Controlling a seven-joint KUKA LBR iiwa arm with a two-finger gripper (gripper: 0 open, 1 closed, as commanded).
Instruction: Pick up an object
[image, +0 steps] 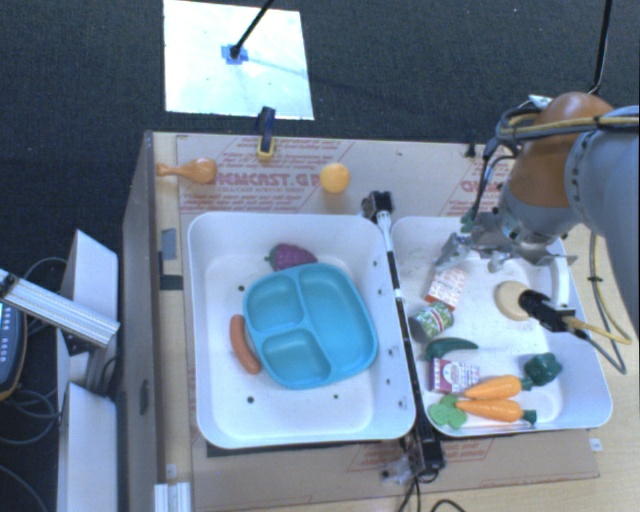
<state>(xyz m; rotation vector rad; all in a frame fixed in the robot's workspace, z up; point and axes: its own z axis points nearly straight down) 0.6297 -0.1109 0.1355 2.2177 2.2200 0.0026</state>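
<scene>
Two white bins side by side on the table (420, 170).

Left bin (200, 330):
- blue tray (310, 325), three compartments, lies flat mid-bin, turned a little askew.
- purple fruit (291, 257) touches the tray's far edge.
- sausage (244, 344) lies along the tray's left side, touching it.

Right bin (590, 400), all to the right of the tray:
- nearest the tray: carton (447, 287), tilted; can (432, 321) on its side; green pod (452, 347); maroon box (453, 375); a leaf (447, 413) level with the tray's near corner.
- farther from the tray: two carrots (497, 387), side by side, tips pointing away from the tray.
- farthest from the tray: pale cookie (510, 298) and broccoli (544, 369).

Outside the bins, an orange ball (334, 178) sits on the table beyond the tray.

Pincer (476, 254) hangs over the right bin, right of the tray and level with its far edge. Fingers look spread wide, with nothing between them. One tip is just beside the carton's far end; I cannot tell whether it touches.

No object is lifted. Every one lies on a bin floor, the carton closest to the pincer.
</scene>
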